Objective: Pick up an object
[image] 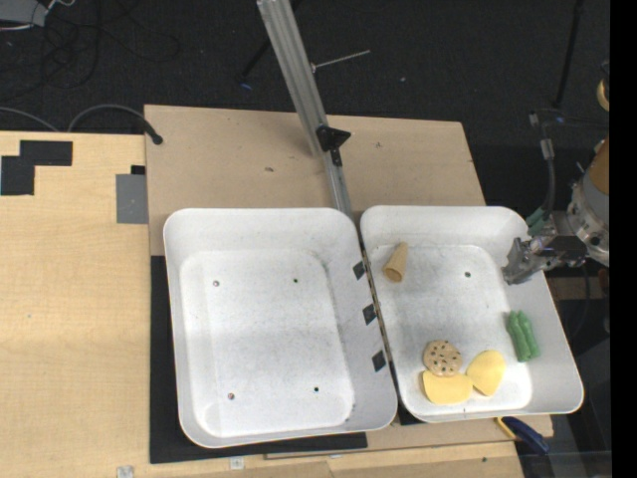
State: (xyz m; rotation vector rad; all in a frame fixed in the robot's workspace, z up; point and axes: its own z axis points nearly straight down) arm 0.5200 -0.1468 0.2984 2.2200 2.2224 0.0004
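The right bin (438,225) holds several objects. A tan cork-like piece (397,261) lies near its upper left. A round cookie (442,357) sits by the front, touching a yellow wedge (446,389) and a yellow rounded piece (487,371). A green stick-shaped object (522,335) lies along the right wall. My gripper (520,263) hovers at the bin's right rim, above and behind the green object, with nothing seen between its fingers.
The left bin (199,237) stands beside the right one, joined by black clips (366,312). A slanted metal rail (299,88) rises behind the bins. A wooden board lies under both bins.
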